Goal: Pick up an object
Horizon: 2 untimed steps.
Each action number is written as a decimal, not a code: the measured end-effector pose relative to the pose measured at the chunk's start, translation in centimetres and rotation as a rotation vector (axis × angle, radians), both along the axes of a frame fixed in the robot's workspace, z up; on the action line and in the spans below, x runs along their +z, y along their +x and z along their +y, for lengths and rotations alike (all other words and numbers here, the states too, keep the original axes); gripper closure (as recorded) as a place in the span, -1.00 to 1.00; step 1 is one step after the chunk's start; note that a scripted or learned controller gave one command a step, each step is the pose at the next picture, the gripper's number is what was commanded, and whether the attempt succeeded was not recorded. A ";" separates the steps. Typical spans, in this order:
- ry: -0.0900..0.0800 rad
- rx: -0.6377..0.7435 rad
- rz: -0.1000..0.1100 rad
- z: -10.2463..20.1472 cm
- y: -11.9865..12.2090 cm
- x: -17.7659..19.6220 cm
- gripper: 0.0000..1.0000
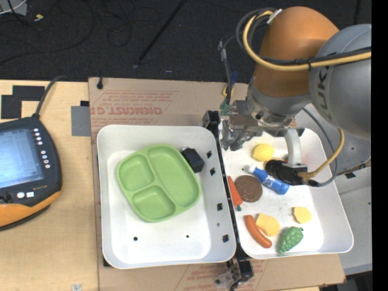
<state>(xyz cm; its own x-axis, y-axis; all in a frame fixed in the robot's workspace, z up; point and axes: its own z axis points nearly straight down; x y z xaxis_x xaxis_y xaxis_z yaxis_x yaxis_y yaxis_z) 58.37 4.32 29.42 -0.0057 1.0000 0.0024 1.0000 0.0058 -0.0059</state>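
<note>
Hovering over a crowded right bin

My hand (233, 135), finger state unclear, hangs at the bin's (339, 223) upper-left corner; the lemon (262, 152) lies just beside, and I could clip the wall or nudge it away.

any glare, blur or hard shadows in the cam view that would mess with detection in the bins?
Camera view: sharp overall, no motion blur. The arm throws a soft shadow over the top of the right bin, dimming the end effector. The green tray in the left bin is evenly lit; white bin floors are bright but not blown out. The tablet screen glows pale.
</note>
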 end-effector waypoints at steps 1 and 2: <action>-0.002 -0.002 0.003 4.8 0.2 -5.6 1.00; 0.000 0.001 -0.006 11.2 -4.8 2.4 1.00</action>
